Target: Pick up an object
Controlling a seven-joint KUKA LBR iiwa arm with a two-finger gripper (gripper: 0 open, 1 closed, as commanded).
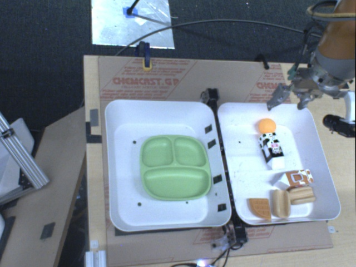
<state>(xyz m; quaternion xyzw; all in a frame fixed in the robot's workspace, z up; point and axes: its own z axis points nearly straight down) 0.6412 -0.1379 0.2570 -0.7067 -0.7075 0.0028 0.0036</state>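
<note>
The grey two-finger gripper (290, 98) hung open and held nothing, above the far edge of the right white bin (239, 166). Below it lay one orange ball (267, 125), then one black-and-white cow-print carton (271, 149), its long side pointing toward the gripper. One green plastic tray (175, 167) sat far left.

Green tray (176, 168) in left bin (119, 121)

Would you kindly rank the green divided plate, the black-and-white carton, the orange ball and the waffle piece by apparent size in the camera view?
1. Green divided plate, by far the largest.
2. Black-and-white carton.
3. Waffle piece.
4. Orange ball, only slightly smaller than the waffle, so that order is unsure.
</note>
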